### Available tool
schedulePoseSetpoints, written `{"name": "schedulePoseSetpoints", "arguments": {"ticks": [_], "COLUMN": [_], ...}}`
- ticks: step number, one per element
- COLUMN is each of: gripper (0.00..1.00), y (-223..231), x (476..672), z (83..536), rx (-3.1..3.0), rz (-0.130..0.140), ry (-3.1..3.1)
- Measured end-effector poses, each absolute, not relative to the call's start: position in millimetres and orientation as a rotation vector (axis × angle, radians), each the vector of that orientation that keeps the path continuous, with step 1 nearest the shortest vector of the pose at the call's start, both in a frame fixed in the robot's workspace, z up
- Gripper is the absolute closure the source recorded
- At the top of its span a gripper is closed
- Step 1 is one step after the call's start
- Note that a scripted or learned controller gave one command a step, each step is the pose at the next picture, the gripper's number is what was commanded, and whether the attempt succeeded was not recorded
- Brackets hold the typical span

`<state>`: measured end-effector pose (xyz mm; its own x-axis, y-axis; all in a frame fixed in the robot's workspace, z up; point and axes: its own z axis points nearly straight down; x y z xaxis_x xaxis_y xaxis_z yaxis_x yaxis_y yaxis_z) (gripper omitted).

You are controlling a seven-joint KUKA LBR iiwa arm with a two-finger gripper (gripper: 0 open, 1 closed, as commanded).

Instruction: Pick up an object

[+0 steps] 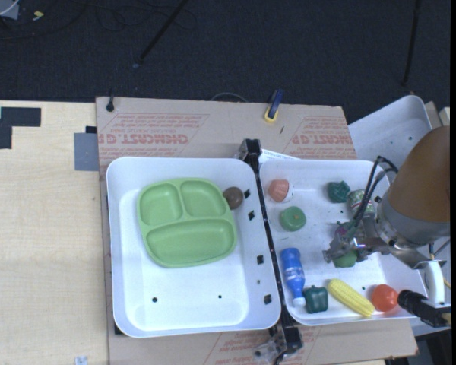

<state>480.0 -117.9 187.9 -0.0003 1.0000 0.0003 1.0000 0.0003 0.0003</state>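
Objects for picking lie scattered in the right bin (319, 175). The gripper (343, 251) is down among them toward the bin's 3 o'clock side, over a small green item (345, 260) that touches its tip; whether the jaws are wide, narrow or closed on that item cannot be told, since the wrist covers them. From there, a green round piece (292, 218) sits at 10 o'clock, and a pink piece (279, 189) beyond it near the bin's far-left corner. A dark teal piece (337, 192) lies at 12 o'clock. A blue bottle (291, 271) lies at 8 o'clock along the bin's left wall, with a dark green block (316, 299) just beside its near end. A yellow corn cob (350, 296) lies at 6 o'clock, and an orange ball (384, 298) just beside it toward 4 o'clock.

The left bin (129, 280) holds a green divided plate (186, 223), and a brown ball (233, 197) touches the plate's 2 o'clock edge. Both bins rest on cardboard (182, 131) over the tabletop (38, 242).
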Motion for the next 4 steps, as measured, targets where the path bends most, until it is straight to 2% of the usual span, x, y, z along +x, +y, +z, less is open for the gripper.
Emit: {"name": "schedulePoseSetpoints", "arguments": {"ticks": [1, 3, 4], "gripper": [1.0, 1.0, 1.0], "y": [-118, -24, 27], "x": [480.5, 529.3, 552.9], "z": [229, 211, 227], "rx": [2.221, 2.219, 2.218], "rz": [0.001, 0.0, 0.001], "ry": [2.221, 2.228, 2.228]}}
